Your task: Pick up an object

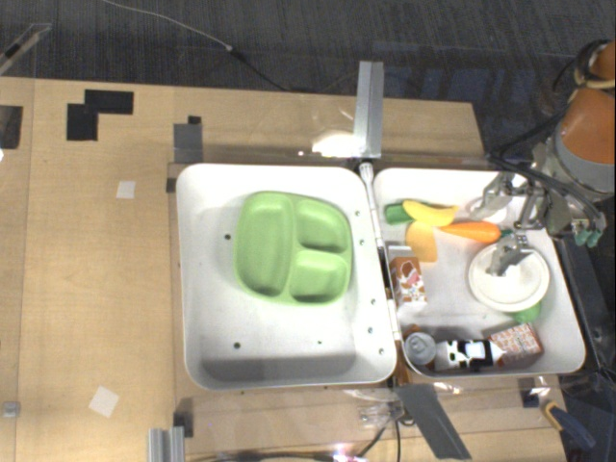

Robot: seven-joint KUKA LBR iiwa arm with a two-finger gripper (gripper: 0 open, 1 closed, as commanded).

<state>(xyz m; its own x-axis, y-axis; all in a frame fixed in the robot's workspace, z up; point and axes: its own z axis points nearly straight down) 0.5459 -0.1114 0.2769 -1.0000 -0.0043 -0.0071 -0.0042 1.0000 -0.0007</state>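
Observation:
The right bin (570,327) holds several objects. A yellow banana (429,213) and an orange carrot (472,229) lie at its far side, with a small green piece (395,214) and a yellow-orange piece (422,244) beside them. A round white plate (483,285) sits mid-right with something green under its near edge. My gripper (507,258) hangs over this plate's far part, just in front of the carrot's tip. A brown and white carton (408,283) stands by the left wall. A dark bottle (450,352) and a red packet (516,341) lie along the near wall.
The left bin (207,287) holds a green divided tray (289,246). A metal post (370,109) rises behind the wall between the bins. The arm's grey and orange wrist (587,128) reaches in at the far right.

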